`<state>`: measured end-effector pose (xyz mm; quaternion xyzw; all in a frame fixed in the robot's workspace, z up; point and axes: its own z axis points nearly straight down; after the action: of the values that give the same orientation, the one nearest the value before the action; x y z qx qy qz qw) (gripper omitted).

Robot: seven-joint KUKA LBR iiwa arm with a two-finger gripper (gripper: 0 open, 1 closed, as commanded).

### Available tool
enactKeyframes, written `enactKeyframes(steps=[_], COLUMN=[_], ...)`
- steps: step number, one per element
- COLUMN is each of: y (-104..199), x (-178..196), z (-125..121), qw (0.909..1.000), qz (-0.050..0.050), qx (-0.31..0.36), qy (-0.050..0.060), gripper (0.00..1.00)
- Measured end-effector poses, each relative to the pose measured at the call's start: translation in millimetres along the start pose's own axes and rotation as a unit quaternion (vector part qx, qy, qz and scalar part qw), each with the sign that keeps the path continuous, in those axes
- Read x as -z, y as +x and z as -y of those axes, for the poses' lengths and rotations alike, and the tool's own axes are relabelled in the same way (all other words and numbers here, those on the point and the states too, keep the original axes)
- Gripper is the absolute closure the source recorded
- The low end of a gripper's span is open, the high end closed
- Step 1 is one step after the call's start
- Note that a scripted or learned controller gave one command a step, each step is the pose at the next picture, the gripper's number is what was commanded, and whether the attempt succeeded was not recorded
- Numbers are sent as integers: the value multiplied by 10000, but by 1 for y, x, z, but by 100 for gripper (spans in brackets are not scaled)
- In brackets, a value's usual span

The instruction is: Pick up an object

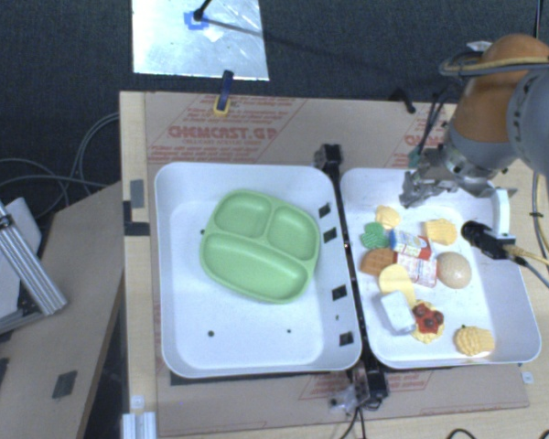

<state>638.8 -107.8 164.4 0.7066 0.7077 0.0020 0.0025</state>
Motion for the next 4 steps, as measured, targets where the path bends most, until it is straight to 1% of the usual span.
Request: enactKeyframes(steps=[1, 2, 3, 4], y=[0, 34, 44, 58], x=[55, 50, 56, 68], z=[-2, 37, 74, 80], qw=[10000, 10000, 10000, 10000], qz=[1, -10, -7, -6], qx=[13, 26, -3, 22], qy=[-8, 37, 42, 20], gripper=[100, 100, 100, 100])
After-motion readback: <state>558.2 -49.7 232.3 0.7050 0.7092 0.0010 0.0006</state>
